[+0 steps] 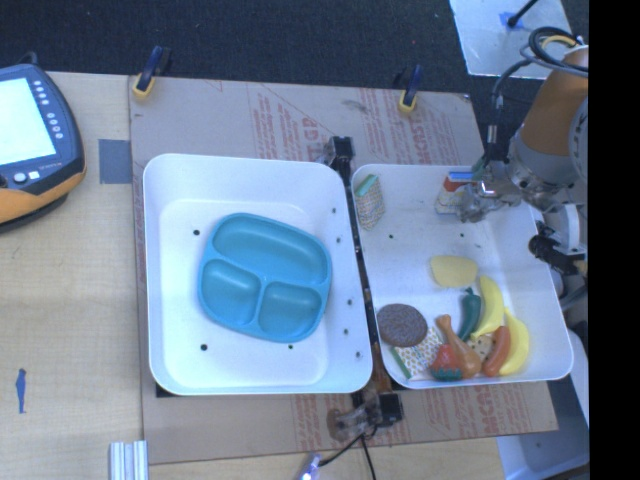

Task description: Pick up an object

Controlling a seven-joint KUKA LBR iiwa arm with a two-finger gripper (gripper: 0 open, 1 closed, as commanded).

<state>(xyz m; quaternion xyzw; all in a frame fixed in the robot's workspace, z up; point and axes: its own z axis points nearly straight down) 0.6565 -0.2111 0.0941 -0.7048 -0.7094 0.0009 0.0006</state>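
The gripper [468,205] hung low over the upper part of the right bin [420,183] with nothing seen between its fingers – whether it was wide or narrow could not be told – so the toy banana [503,328], the brown round cookie [402,324] and the others still waited unpicked.

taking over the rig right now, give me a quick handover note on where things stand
The hand is low over the upper part of the right bin; nothing visibly held, finger state unclear.
Toy food sits piled in that bin's lower corner: banana, green pepper, round brown patty, yellow piece. A small can lies near its upper left.
The left bin holds a blue divided tray.
Done: nothing picked. Left: grasp and lift one object.
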